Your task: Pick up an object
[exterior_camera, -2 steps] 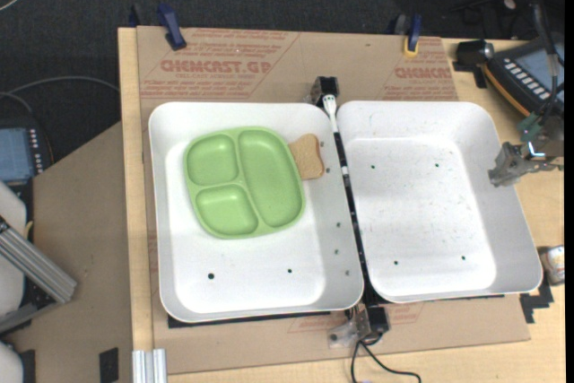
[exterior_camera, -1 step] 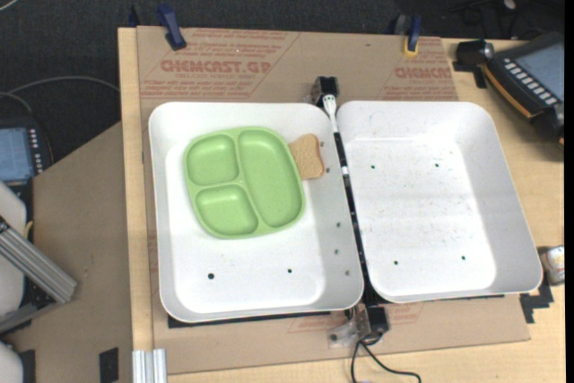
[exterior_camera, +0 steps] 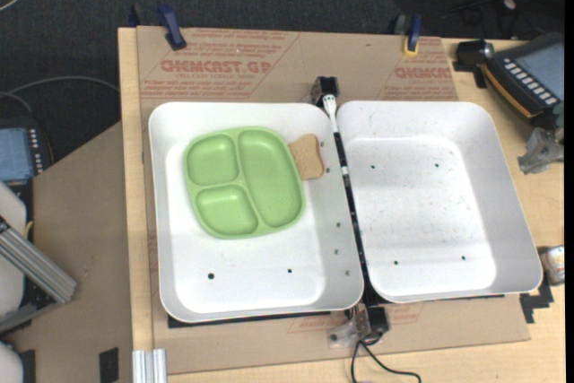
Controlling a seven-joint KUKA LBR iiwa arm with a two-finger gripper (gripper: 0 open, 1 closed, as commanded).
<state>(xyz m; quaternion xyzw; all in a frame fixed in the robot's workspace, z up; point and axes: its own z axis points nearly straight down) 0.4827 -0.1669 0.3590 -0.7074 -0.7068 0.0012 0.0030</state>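
A light green plate (exterior_camera: pixel 242 182) with three compartments lies in the upper left part of the left bin (exterior_camera: pixel 256 282). A small tan piece shaped like a slice of bread (exterior_camera: pixel 308 157) rests against the plate's upper right rim, near the bin's right wall.
The right bin (exterior_camera: pixel 430 202) sits beside the left one, joined along a black seam (exterior_camera: pixel 345 193). Both rest on a brown board (exterior_camera: pixel 224 58) held by blue clamps. A tablet-like device (exterior_camera: pixel 529 81) lies at the far right edge, and an aluminium rail (exterior_camera: pixel 36 269) at the lower left.
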